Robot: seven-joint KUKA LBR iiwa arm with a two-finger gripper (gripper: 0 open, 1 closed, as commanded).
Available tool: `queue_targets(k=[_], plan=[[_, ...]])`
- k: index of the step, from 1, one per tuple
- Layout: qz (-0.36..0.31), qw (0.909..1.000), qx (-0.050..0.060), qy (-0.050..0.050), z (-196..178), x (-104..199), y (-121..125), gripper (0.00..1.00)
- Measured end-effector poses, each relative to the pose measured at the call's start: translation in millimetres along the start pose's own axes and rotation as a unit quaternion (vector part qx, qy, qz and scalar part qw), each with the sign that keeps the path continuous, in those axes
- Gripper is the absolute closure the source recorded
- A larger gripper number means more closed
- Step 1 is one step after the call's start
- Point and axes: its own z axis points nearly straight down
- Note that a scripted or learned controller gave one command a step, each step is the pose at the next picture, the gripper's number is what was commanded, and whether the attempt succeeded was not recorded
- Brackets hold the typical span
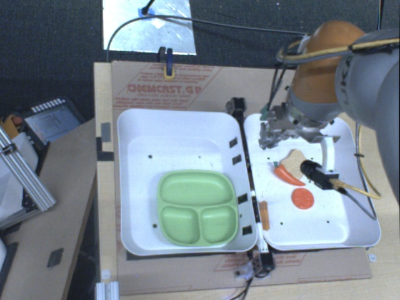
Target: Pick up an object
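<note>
Of the 2 white bins, the left bin carries a green plate with 3 compartments, lying toward its near edge with nothing on it, so the pick belongs in the right bin. At that bin's left wall, close to the divider, lies a small orange stick, upright in the view and awkwardly near the wall. The gripper hangs over the far left part of the right bin, and I cannot tell from this slant whether it is spread or pressed together; nothing is seen in it. Just near of it and a little to the right lies the likeliest target, a red-orange carrot-shaped piece, flat on the bin floor. Its long axis runs diagonally, from upper left to lower right in the view, and the narrow end seems to point up-left toward the gripper. A beige piece touches its far side, and a red disc sits near but apart, toward the front. To do the step well, I judge the gripper should descend over the carrot's middle and close across the short width, square to that diagonal, keeping off the beige piece.
</note>
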Motion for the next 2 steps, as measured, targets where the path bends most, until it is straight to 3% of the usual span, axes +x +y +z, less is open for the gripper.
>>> queue_targets(k=[1,2], plan=[[0.000,1.0000,0.000,0.000,0.8,48.5,-2.7,1.00],[0.000,1.0000,0.000,0.000,5.9,100.7,11.0,1.00]])
